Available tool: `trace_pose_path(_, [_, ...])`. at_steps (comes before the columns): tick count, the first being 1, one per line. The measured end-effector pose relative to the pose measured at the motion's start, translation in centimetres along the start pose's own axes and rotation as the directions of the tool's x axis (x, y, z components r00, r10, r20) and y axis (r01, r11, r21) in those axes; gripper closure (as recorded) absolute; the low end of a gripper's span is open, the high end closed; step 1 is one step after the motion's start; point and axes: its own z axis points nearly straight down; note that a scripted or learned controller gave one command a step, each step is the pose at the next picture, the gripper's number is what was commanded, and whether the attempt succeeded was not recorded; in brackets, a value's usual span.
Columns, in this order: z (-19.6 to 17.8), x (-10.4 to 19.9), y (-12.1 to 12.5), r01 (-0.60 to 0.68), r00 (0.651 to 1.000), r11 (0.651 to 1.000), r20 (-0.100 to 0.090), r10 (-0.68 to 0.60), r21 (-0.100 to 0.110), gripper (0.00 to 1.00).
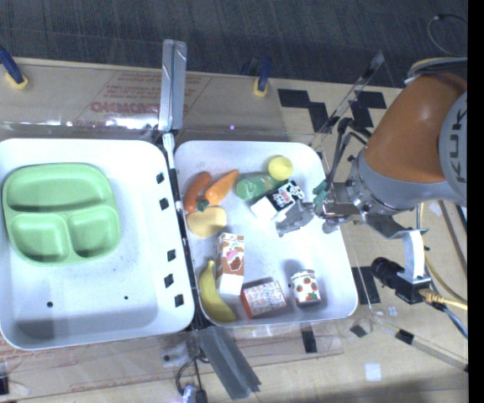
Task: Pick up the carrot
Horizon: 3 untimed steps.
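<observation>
From my feed I cannot tell how the gripper (295, 217) is set; it hangs over the right bin (334, 250), nothing visibly in it, beside a black-and-white carton (286, 196). The carrot (221, 186) lies near the bin's upper left, long axis diagonal, one end up-right, other down-left, touching a second orange piece (197, 191). Printed cartons (231, 264) sit below, lettering unreadable. The green tray (60, 211) rests in the left bin (23, 309).

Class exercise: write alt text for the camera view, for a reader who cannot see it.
A grey and orange robot arm reaches from the right, its gripper low over the right bin, apart from the carrot near that bin's upper left among other toy foods. The left bin holds a green divided tray.
</observation>
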Motion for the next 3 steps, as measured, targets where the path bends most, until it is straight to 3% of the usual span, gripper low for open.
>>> trace_pose_path(1, [7.6, 3.8, 5.4, -0.098, 0.995, 0.995, 0.0, 0.098, 0.002, 0.0])
trace_pose_path(2, [16.8, 5.0, 11.1, -0.253, 0.967, 0.967, 0.0, 0.253, 0.001, 0.0])
trace_pose_path(3, [16.7, 3.9, 11.1, -0.342, 0.94, 0.94, 0.0, 0.342, -0.002, 0.0])
